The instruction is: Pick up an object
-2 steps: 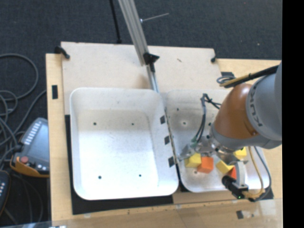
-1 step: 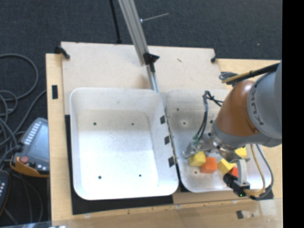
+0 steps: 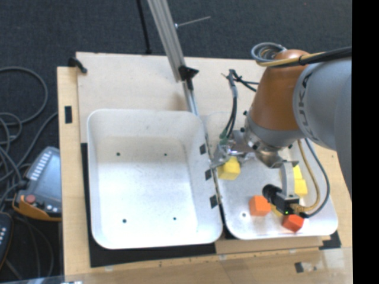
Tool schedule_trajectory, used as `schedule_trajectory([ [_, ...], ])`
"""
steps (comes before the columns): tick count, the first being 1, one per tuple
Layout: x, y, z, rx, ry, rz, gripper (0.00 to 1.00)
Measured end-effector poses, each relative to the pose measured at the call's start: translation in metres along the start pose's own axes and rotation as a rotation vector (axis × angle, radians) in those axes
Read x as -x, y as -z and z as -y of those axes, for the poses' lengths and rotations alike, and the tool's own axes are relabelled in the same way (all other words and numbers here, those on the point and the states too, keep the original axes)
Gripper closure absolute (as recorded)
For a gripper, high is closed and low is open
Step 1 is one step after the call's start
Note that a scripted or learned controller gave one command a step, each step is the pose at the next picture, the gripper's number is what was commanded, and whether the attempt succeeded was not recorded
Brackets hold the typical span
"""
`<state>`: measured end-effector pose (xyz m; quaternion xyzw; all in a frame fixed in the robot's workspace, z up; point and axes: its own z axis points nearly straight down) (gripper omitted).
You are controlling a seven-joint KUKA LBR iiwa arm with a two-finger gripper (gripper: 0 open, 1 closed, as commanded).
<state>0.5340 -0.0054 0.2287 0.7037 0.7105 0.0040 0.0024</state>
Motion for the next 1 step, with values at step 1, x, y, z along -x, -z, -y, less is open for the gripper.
schedule_trajectory([
  [1,-0.0736,-0.0044,0.0204,-0.01,0.0,-0.001,1.0],
])
